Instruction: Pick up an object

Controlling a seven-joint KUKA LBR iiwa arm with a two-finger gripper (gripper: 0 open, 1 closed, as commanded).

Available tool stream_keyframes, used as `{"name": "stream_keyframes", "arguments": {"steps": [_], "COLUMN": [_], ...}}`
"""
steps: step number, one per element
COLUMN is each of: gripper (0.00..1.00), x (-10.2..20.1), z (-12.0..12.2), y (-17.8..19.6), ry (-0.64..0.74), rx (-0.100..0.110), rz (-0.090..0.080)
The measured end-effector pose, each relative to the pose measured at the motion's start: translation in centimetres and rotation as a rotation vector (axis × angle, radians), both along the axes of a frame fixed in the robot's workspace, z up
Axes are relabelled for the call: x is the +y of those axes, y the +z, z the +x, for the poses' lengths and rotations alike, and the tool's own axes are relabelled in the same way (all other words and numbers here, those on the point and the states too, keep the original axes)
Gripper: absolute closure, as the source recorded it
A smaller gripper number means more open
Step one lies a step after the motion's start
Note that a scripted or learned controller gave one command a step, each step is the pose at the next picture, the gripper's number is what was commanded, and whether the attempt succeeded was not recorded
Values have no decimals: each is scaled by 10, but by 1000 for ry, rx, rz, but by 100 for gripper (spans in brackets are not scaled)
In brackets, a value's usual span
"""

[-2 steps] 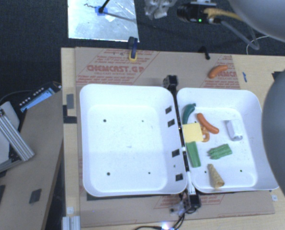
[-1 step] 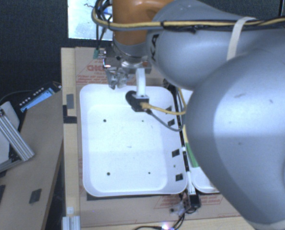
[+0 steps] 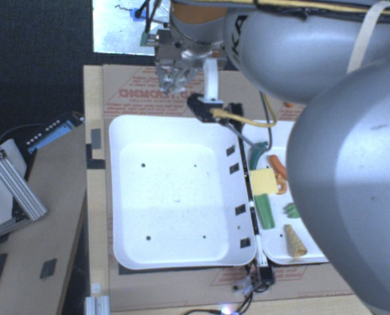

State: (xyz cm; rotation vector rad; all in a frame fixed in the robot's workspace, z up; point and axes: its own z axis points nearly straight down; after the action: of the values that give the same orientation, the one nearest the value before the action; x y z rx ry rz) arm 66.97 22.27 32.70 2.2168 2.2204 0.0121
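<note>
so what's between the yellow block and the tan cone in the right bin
In the camera view, a green stick lies between the yellow block and the tan cone, running lengthwise down the right bin.

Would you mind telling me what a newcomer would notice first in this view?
The huge grey arm fills the right and top, its gripper hanging over the cardboard beyond the left bin. Next come the bright items in the right bin: a yellow block, a green stick and an orange piece.
</note>
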Motion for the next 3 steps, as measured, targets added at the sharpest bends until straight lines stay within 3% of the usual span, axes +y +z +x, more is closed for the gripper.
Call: {"name": "stream_keyframes", "arguments": {"steps": [1,2,3], "gripper": [100,100,100], "x": [-11,-2,-5], "z": [-67,-33,1], "y": [-132,-34,-1], "ry": [-1,3,3], "rx": [24,-4,1], "rz": [-6,1,0]}}
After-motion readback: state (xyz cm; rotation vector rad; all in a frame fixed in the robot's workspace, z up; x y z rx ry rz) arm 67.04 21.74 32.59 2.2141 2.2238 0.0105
